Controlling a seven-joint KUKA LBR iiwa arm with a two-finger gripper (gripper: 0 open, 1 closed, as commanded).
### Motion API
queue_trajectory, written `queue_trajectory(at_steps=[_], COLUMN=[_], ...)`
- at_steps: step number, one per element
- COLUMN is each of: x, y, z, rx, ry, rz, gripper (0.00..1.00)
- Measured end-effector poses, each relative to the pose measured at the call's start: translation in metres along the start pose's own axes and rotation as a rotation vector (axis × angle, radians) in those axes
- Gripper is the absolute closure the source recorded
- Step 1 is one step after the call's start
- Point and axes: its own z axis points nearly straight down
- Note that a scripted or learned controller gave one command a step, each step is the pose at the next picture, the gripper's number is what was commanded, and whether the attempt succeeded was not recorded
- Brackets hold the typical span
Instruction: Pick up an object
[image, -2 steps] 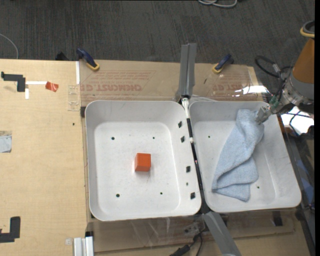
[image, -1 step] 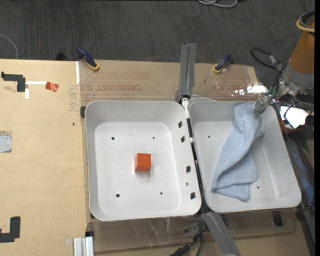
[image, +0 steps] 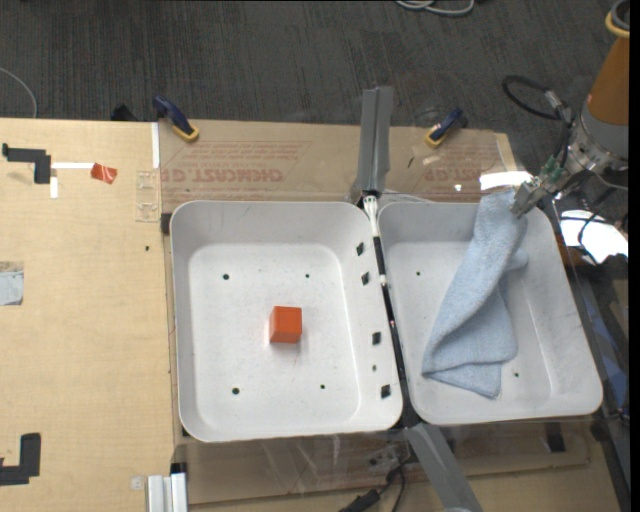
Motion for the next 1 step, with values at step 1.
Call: queue_trajectory(at_steps=[1], x=[0.0144], y=[-0.0103], z=[0.0359], rx=[0.001], ry=[0.002], rz=[0.046], gripper=[1.0])
